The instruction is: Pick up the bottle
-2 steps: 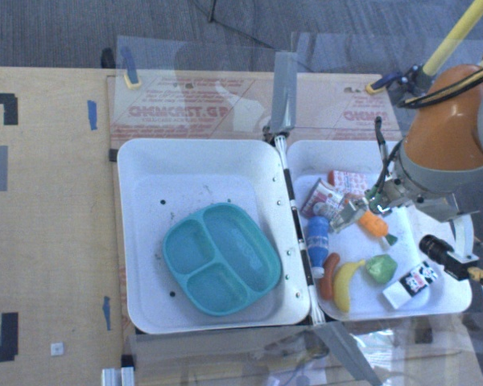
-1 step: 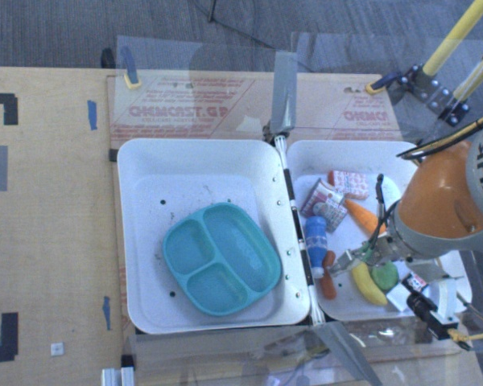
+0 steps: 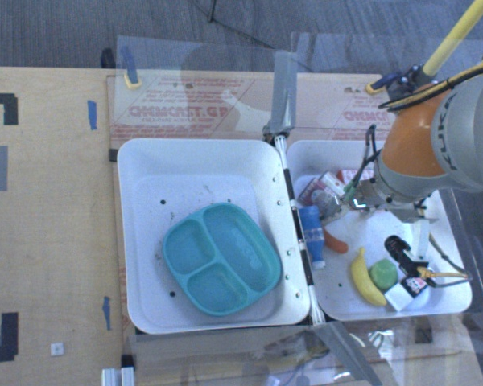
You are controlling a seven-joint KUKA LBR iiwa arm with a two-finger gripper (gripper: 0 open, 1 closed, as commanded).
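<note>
The blue bottle (image 3: 311, 233) lies against the right bin's (image 3: 459, 296) left wall, the end effector (image 3: 352, 199) just beside it, grip state unclear, while the left bin (image 3: 145, 167) holds a teal tray (image 3: 221, 257).

Single fixed camera above bench, looking down at slant. Far side of scene at frame top, where strip of grey floor shows; near edge of bench at frame bottom. Moderate distance: two shallow white plastic bins, left (image 3: 137, 163) and right (image 3: 459, 296), both fit in frame side by side, along with stretch of light wooden benchtop (image 3: 48, 215) at left. Grey robot arm with orange band (image 3: 435, 147) enters from frame right, close to lens, looming large over right bin. No second view to compare.
</note>
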